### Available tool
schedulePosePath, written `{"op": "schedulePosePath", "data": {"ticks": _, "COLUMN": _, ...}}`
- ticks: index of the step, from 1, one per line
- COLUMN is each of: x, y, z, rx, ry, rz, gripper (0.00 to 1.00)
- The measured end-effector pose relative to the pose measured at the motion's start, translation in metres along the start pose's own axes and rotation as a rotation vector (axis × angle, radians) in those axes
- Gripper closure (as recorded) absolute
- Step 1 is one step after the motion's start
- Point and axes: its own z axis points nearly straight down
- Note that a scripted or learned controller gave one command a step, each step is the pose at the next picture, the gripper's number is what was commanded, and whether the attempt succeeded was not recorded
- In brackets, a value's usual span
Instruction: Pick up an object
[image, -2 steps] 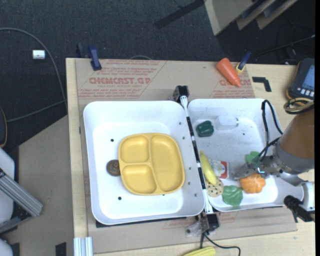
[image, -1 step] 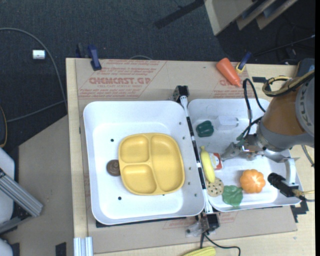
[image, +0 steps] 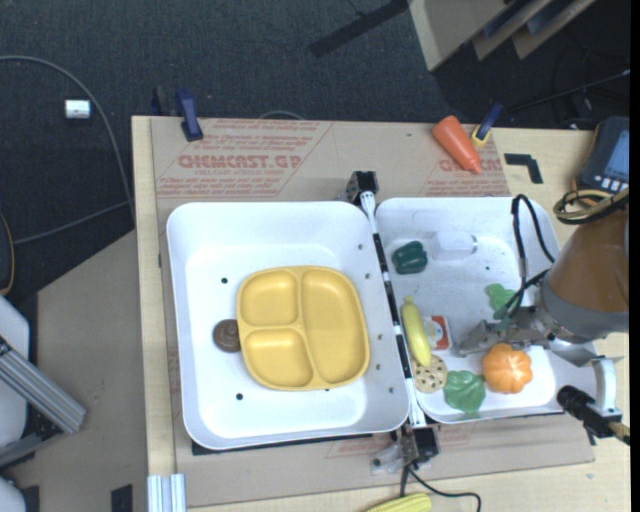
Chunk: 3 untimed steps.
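Watching my gripper (image: 490, 335) low in the right white bin (image: 455, 225), just above the round orange fruit (image: 507, 369); finger state I cannot tell. Yellow divided plate (image: 302, 328) sits left.

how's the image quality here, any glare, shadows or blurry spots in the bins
In the camera view, lighting is even and soft; the white right bin looks washed out near its top, so a pale object there is hard to make out. The yellow tray casts a faint shadow. The gripper area is slightly soft; the orange fruit stays clear.
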Motion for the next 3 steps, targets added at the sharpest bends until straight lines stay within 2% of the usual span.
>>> {"op": "schedulePosePath", "data": {"ticks": 1, "x": -0.038, "y": 0.073, "z": -0.019, "rx": -0.003, "ry": -0.002, "rz": -0.002, "gripper": 0.0}}
{"op": "schedulePosePath", "data": {"ticks": 2, "x": -0.04, "y": -0.007, "z": 0.0, "rx": 0.0, "ry": 0.0, "rz": 0.0, "gripper": 0.0}}
{"op": "schedulePosePath", "data": {"ticks": 3, "x": 0.015, "y": 0.084, "z": -0.001, "rx": -0.002, "ry": 0.001, "rz": -0.003, "gripper": 0.0}}
